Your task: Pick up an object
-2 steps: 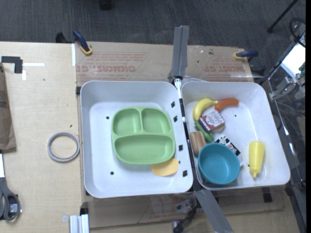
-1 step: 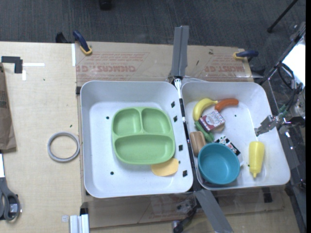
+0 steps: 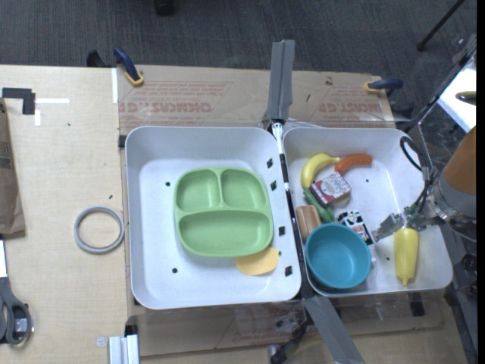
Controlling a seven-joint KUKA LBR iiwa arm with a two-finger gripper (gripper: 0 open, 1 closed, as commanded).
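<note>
The gripper (image 3: pixel 394 224) is seen low by the right bin's (image 3: pixel 383 139) right wall, its state not discernible; the yellow corn (image 3: pixel 406 255) lies just beside, ungrasped — it could be nudged away.

A yellow corn cob (image 3: pixel 406 254) lies lengthwise near the right bin's (image 3: pixel 383 141) front right corner, just beside a blue bowl (image 3: pixel 338 257). Behind the bowl sit a black-and-white carton (image 3: pixel 354 225), a wooden block (image 3: pixel 308 221), a red-brown packet (image 3: pixel 331 190), a banana (image 3: pixel 316 168) and an orange carrot (image 3: pixel 353 161), crowded together.
</note>
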